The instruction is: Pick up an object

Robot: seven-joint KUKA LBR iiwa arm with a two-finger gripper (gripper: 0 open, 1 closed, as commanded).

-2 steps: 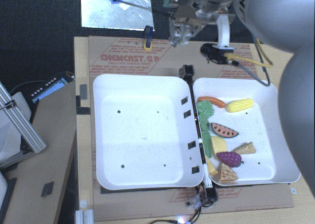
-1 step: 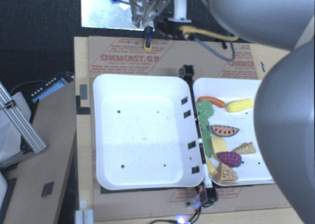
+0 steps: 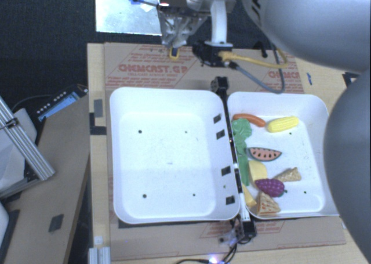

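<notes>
The right bin (image 3: 313,141) holds several toy foods. An orange carrot (image 3: 249,119) and a yellow corn cob (image 3: 282,123) lie at its far end. A green leafy piece (image 3: 241,135) lies along its left wall. Nearer the front are a watermelon slice (image 3: 264,154), a yellow piece (image 3: 255,171), purple grapes (image 3: 270,187), a tan wedge (image 3: 288,174) and a sandwich triangle (image 3: 266,204). My gripper (image 3: 177,39) hangs high over the cardboard behind the left bin (image 3: 168,158), far from all the toys, with nothing visibly in it.
Both bins sit on a printed cardboard sheet (image 3: 145,67). Black clips (image 3: 226,135) run along the seam between the bins. Yellow and grey cables (image 3: 255,62) trail behind the right bin. The grey arm (image 3: 313,7) fills the upper right. A metal rail (image 3: 23,147) lies at left.
</notes>
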